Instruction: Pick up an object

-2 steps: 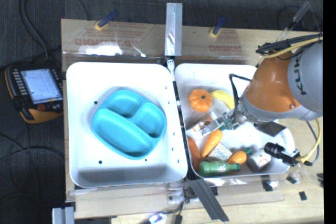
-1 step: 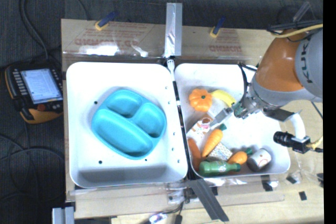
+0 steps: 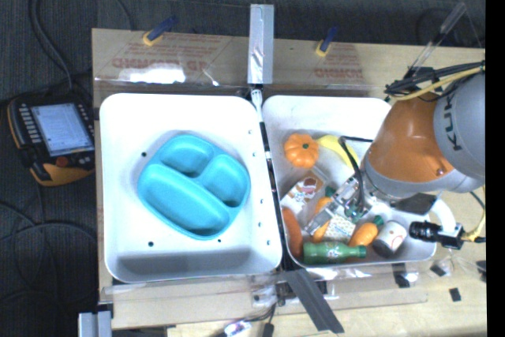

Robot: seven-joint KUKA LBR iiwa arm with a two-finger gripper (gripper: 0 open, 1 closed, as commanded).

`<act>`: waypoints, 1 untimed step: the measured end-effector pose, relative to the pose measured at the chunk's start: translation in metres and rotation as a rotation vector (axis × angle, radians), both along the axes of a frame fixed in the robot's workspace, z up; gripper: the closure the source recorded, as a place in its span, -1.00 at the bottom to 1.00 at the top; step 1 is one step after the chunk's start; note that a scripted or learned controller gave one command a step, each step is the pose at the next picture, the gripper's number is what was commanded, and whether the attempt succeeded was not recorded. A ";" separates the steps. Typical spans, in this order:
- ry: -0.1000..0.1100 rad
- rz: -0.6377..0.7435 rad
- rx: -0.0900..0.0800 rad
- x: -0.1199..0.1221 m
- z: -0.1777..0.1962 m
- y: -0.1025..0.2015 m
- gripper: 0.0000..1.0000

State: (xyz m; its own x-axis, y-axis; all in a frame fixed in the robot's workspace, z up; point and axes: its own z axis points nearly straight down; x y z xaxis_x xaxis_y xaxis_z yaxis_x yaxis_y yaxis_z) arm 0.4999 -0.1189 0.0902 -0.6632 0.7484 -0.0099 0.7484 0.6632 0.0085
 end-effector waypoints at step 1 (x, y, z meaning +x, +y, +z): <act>-0.004 0.000 0.003 0.002 0.010 0.001 1.00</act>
State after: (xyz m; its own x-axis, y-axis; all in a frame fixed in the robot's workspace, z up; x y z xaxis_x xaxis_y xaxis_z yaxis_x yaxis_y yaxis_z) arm 0.5018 -0.1175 0.1000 -0.6631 0.7484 -0.0106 0.7483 0.6632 0.0133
